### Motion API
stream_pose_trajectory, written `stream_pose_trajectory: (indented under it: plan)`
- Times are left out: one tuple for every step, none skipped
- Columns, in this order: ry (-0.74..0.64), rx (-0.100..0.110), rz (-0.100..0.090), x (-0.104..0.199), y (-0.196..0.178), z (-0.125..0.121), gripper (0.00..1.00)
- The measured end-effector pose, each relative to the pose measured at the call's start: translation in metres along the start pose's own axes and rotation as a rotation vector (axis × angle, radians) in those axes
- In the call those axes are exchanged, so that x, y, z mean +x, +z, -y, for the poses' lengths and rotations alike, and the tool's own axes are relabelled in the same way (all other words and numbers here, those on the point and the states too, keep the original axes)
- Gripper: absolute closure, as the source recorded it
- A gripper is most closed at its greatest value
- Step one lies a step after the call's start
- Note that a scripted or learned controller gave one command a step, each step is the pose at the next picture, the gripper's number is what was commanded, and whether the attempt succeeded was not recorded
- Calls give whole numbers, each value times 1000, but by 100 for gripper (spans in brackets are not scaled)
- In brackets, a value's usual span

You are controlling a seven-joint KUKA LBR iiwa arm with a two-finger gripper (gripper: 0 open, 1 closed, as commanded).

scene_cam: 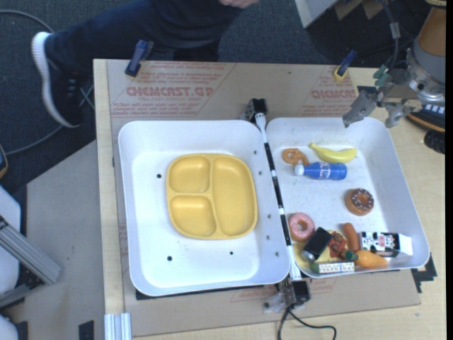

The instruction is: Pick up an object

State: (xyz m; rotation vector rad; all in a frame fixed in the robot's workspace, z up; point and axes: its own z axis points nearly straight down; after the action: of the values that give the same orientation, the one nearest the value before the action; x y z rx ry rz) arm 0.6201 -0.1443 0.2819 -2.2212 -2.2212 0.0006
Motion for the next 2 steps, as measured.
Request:
stream_pose_trajectory:
  plan:
    - [-1,3,-1,25,113,-33,0]
    - [1,2,-1,27,198,-8,0]
